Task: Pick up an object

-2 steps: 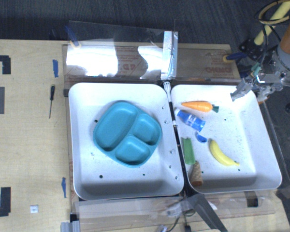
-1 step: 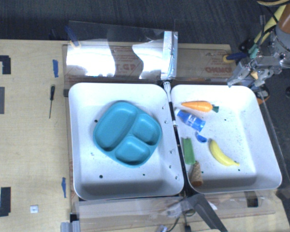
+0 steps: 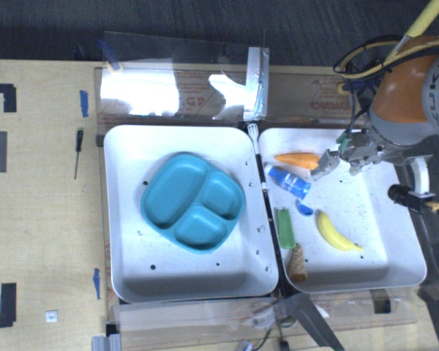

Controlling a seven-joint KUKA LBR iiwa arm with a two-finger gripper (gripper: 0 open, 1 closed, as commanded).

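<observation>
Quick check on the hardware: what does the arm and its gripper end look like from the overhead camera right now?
The arm is grey with a rounded orange band above the wrist. Yellow and black cables loop beside it. The gripper is a compact grey metal assembly with pale fingers, over the right bin.

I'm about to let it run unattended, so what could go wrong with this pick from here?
The gripper sits by the carrot, which lies close to the blue bottle, so closing may nudge or catch both. The carrot also lies near the right bin's back wall, and its tapered shape could slip out.
</observation>
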